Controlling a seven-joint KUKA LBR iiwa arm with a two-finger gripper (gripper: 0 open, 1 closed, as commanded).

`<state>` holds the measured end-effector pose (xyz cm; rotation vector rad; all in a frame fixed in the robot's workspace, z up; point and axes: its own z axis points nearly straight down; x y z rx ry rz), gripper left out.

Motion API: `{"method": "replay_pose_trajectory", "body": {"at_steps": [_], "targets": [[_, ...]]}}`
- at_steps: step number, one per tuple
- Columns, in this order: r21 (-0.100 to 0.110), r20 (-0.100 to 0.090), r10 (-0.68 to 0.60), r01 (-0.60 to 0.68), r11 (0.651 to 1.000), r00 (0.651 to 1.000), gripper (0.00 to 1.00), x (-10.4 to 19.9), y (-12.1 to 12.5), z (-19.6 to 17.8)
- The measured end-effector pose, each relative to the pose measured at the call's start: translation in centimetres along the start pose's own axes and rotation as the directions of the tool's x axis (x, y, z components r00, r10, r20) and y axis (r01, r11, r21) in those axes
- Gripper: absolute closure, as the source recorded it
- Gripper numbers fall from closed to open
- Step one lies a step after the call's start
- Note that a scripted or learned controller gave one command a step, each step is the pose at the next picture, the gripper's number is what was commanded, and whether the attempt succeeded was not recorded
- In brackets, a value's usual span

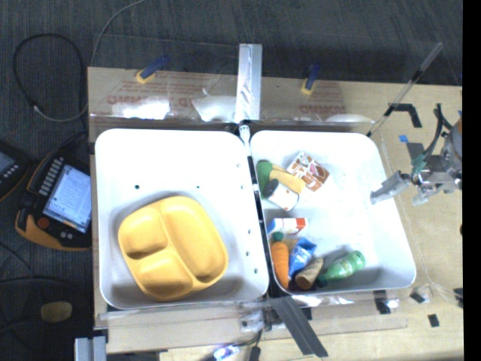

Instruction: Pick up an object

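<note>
White right bin (391,224); toys (301,256) crowd left edge.

Small toy groceries crowd the right bin's (376,224) left side: an orange carrot (279,260), a green bottle (342,266) lying flat, a blue packet (302,255) and a red-and-white carton (309,171).

I see 2 bins side by side: the left bin (113,201) holds a tray (171,245); the right bin (361,164) holds a carrot (279,260) and bottle (340,267) near its near edge.
</note>
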<state>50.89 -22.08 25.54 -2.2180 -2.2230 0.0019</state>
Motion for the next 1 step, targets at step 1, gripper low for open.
{"method": "replay_pose_trajectory", "body": {"at_steps": [1], "targets": [[0.000, -0.001, -0.217, 0.217, 0.976, 0.976, 0.00, 7.54, 4.29, 11.42]]}}
